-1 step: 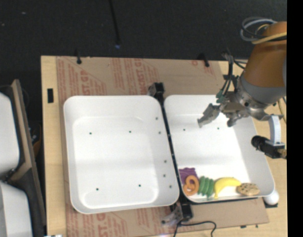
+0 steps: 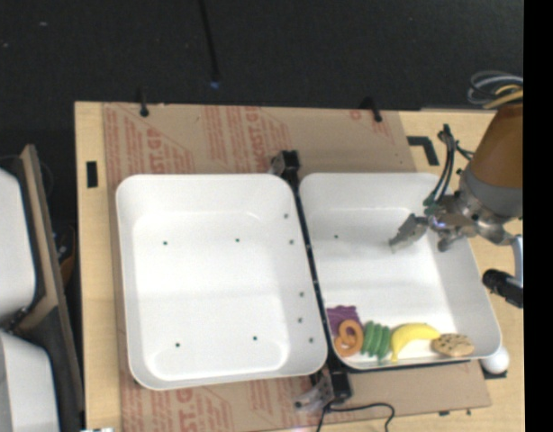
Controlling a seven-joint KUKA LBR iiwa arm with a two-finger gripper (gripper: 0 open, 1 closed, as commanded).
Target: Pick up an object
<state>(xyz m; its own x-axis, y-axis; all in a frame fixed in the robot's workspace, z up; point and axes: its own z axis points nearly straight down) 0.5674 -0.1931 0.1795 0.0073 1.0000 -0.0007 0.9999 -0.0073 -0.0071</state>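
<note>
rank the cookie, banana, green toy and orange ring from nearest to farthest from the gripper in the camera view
Measured from the gripper, which hangs over the right bin; all four things lie along that bin's near edge:
1. Banana, below the gripper.
2. Cookie, toward the near right corner; too close to the banana to call firmly.
3. Green toy, left of the banana.
4. Orange ring, leftmost.

A bench point(image 2: 96, 268) topped with printed cardboard point(image 2: 204, 138) bears two white bins point(image 2: 132, 241) point(image 2: 367, 187) side by side
</note>
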